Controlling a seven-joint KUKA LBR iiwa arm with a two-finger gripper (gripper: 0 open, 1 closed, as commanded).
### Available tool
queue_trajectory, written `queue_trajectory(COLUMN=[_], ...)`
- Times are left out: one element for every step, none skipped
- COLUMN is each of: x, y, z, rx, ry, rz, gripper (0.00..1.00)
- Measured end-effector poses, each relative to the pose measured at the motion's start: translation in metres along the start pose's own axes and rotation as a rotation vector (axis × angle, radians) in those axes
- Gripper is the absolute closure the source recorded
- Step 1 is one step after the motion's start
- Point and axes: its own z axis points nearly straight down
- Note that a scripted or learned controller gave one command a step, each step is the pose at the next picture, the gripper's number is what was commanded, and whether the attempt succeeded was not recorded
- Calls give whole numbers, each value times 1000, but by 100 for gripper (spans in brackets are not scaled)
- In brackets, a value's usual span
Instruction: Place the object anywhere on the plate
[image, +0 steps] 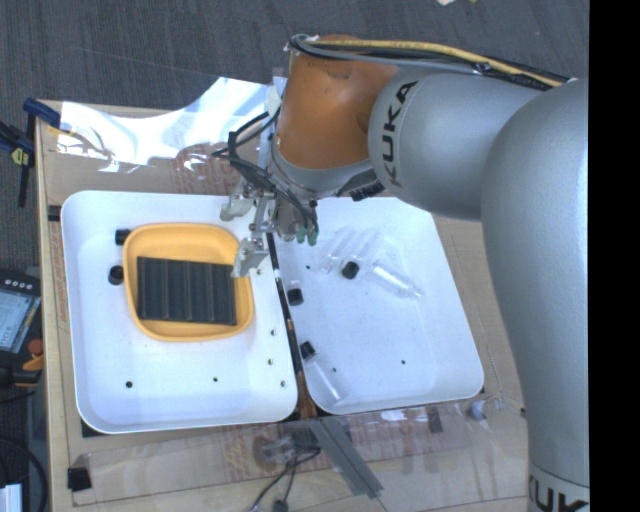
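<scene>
The arm (440, 130) reaches in from the right and fills the upper right of the view, its orange band above the seam between the two bins. The left bin (90, 390) holds the plate (145, 245), a yellow dish with a dark ribbed centre, lying flat in the bin's upper half. The right bin (440, 350) carries a clear plastic object (385, 268), hard to read against the white, with a small dark knob beside it.

The gripper (262, 240) hangs low at the plate's right rim, just left of the seam. Its state cannot be told: the wrist hardware crowds the tip and nothing is clearly seen in its grasp. A pale piece sits at the tip near the plate's edge, but whether that is part of the tool or a carried thing is unclear.

As a judgement, this is either the placing step or a try that came up without the object. If something is held, the next move calls for a short shift left over the ribbed centre before letting go; if not, a return to the right bin for the clear object.
</scene>
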Motion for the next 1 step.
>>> queue_trajectory(x=[-9], y=[-18], z=[-160], rx=[1], ry=[-4], rz=[-213], gripper=[0])
